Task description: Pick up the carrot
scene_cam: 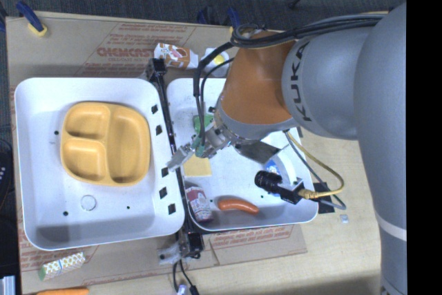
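The carrot [237, 204], orange and lying flat, rests near the front wall of the right bin [304, 216]. Just to its left stands a small red can [198, 204]. My gripper [186, 154] hangs over the left side of the right bin, above and to the left of the carrot and well apart from it. It is next to a pale yellow flat piece [200, 166]. The arm's orange band and grey body cover much of the bin's back half.
A green item [202, 124] lies behind the gripper. A blue and white item [275, 166] peeks out beneath the arm. The left bin [27, 148] holds a yellow divided tray [107, 141]. A small carton [173, 54] sits behind the bins. A black cable plug [276, 184] hangs near the carrot.
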Robot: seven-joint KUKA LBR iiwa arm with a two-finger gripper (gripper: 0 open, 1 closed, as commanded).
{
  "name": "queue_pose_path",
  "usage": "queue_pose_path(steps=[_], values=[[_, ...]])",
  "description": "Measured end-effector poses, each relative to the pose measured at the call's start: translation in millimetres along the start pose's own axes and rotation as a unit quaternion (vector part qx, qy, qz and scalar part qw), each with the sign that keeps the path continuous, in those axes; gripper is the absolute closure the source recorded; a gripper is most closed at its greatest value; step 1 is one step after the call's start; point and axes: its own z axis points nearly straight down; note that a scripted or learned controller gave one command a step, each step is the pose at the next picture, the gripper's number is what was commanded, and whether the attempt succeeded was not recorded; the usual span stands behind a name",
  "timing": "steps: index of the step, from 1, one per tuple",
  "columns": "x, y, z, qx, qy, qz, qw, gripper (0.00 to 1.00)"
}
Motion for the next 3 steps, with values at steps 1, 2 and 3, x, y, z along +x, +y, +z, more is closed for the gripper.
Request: queue_pose_path(steps=[1, 2, 3], values=[[-1.1, -7.6, 0.0, 0.000, 0.000, -0.006, 1.0000, 0.00], [-92.3, 15.2, -78.9, -0.001, -0.002, 0.072, 0.9974, 0.00], [-4.3, -22.9, 0.7, 0.001, 0.000, 0.054, 0.9985, 0.00]])
